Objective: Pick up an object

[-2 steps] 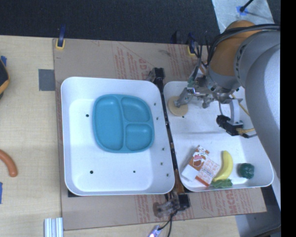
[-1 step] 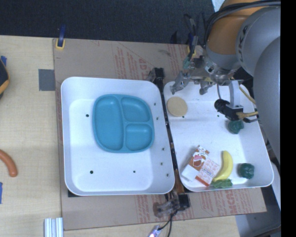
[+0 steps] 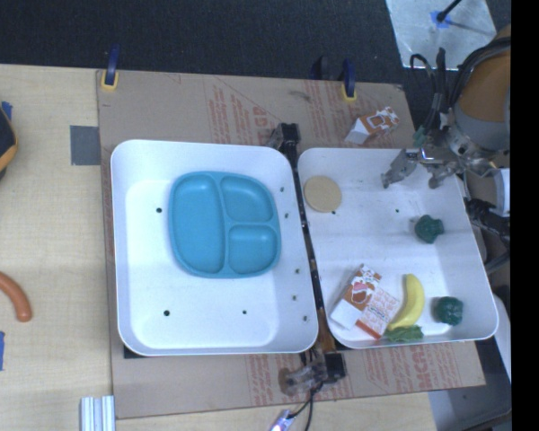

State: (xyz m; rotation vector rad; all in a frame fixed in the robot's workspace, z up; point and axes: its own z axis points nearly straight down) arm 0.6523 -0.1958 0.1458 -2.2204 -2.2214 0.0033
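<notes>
The jaws (image 3: 418, 171) stand open and hold nothing. Just below them lies a small green object (image 3: 428, 229), probably light and soft; grip across its middle.

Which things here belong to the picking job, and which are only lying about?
For the job: tool; right bin with round disc, banana, carton, two green pieces.

Lying about: blue plate in left bin, sausage, small carton on cardboard.

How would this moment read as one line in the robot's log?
tool: open, over right bin far edge | held: nothing | nearest: green toy
</notes>
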